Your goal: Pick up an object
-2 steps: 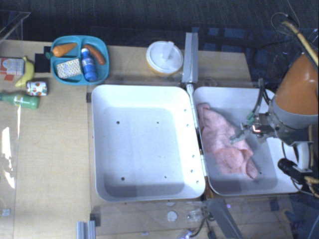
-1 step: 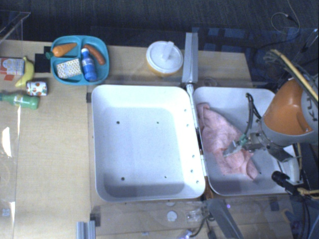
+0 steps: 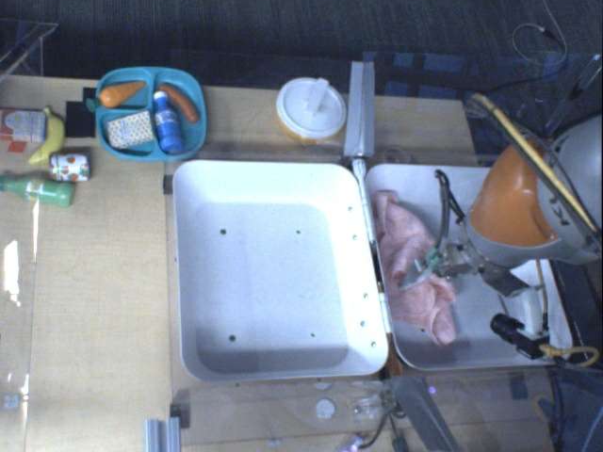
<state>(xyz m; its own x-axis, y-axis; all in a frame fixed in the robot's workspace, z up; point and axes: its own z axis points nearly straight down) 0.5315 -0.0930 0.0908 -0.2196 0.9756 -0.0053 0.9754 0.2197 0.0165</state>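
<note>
Bench: pale wood, lit brightly, glare at the left edge. Floor: dark carpet, seen across the top of the frame. Clear panel corner: placed at upper left. Metal divider post: set upright at top centre of the bench.

Arm: grey, orange band above wrist, reaching in from right, angled downward. Gripper: low, pointing left.

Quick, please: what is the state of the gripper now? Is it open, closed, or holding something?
Gripper: down at the pink cloth in the right bin; open or closed cannot be told, and no hold is visible.
</note>
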